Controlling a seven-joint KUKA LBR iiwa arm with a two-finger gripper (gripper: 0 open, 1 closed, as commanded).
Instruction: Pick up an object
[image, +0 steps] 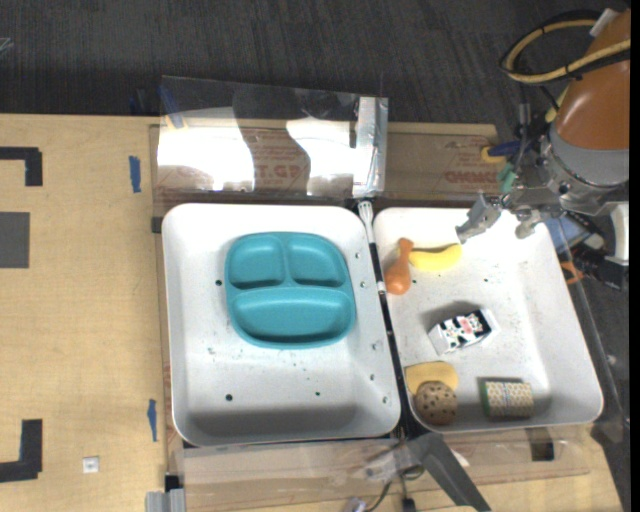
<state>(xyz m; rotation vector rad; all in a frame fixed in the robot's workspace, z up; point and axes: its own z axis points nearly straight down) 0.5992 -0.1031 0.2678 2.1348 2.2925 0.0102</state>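
Looking down on the bench (70, 300), you have two white bins side by side. Your left bin (200, 400) carries a teal divided plate (290, 290) lying flat near its middle. Your right bin (560, 330) carries the loose things. A yellow banana (435, 258) lies near its far left corner, with an orange drumstick-shaped toy (400, 270) just beside it against the left wall. A small black-and-white box (462, 330) rests tilted near the middle of that bin. Along the near edge you see a brown spotted ball (436, 402) touching a yellow piece (430, 377) towards the left corner, and a short can (507, 397) lying on its side to their right.

Your arm (595, 120) reaches in over the far right corner of the right bin. The claw (500, 215) hangs above the far edge with its two fingers spread apart and nothing between them, well apart from the can and near the banana.
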